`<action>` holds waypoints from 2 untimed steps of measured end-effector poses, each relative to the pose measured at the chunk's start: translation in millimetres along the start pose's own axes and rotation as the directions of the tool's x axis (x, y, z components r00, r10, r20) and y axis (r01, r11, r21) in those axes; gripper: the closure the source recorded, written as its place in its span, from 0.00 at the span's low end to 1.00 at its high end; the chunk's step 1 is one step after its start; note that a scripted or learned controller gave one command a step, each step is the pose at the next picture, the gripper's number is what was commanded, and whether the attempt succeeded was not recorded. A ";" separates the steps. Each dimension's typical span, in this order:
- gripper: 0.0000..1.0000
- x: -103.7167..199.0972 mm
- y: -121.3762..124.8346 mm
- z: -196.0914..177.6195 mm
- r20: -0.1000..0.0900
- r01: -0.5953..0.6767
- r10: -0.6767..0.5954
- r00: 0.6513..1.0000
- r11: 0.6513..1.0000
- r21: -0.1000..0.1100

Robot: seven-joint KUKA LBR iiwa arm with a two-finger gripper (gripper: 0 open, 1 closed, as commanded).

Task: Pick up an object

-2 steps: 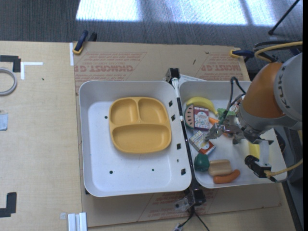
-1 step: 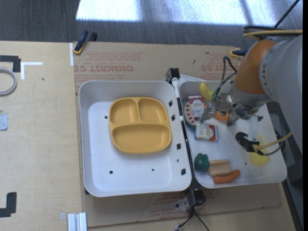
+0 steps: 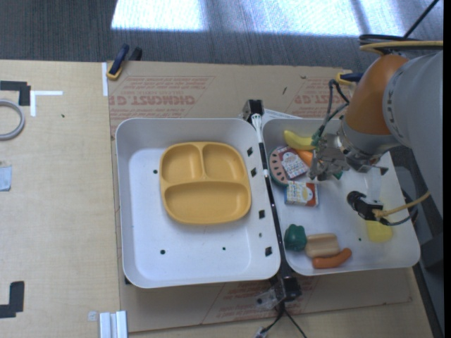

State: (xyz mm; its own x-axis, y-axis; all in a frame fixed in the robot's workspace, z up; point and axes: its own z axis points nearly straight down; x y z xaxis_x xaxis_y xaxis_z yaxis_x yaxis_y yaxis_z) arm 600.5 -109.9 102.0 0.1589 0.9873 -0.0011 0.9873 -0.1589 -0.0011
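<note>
Two bins [image 3: 134, 210] — one yellow plate [image 3: 205, 182].

A plain yellow divided plate [image 3: 205, 182] lies in a white bin [image 3: 141, 259]; the other white bin [image 3: 394, 255] holds a yellow banana [image 3: 297, 139].

Yellow divided plate [image 3: 205, 182] in left bin [image 3: 134, 210].

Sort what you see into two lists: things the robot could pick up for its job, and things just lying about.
Part of the job:
gripper
banana
small carton
green toy
hot dog bun
orange sausage
lemon

Just lying about:
yellow divided plate
blue clip
tape ring
</note>
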 end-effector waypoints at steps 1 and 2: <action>1.00 36.3 -15.3 -104.2 0.001 0.269 -0.269 0.963 0.963 -0.003; 0.00 36.3 -15.3 -104.2 0.001 0.269 -0.269 0.963 0.963 -0.003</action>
State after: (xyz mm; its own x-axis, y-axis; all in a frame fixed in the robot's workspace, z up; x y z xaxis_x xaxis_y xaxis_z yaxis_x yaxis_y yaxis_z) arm 591.3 -71.5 206.2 -0.1128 0.9936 -0.0016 0.9936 0.1128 0.0018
